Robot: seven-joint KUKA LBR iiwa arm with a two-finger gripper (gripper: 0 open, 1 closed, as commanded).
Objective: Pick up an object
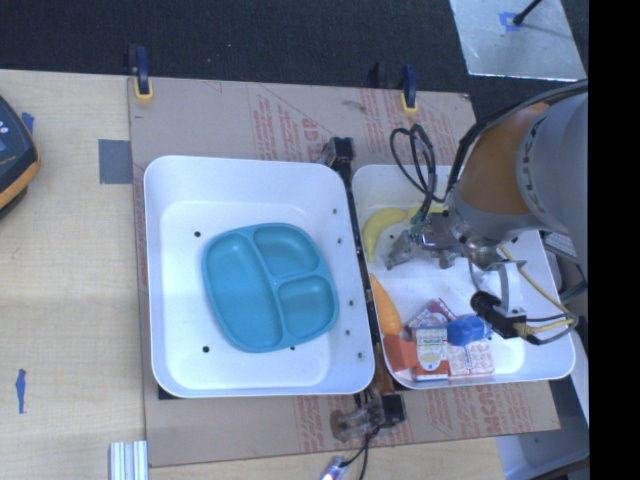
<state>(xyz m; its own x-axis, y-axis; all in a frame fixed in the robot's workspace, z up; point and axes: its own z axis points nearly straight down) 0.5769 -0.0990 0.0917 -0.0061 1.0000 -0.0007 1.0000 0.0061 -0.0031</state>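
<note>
The right bin holds a yellow banana-like piece at its left, an orange carrot-like piece along the left wall, and small red-and-white cartons with a blue object at the front. My gripper hangs low in this bin, just right of and below the yellow piece and above the cartons. The grey arm with its orange band covers the bin's right half. I see nothing clearly held.
In the left bin lies a blue divided plate. Black cables loop over the right bin's back edge, and yellow and black cables trail from the wrist. A dark device sits at the bench's far left.
</note>
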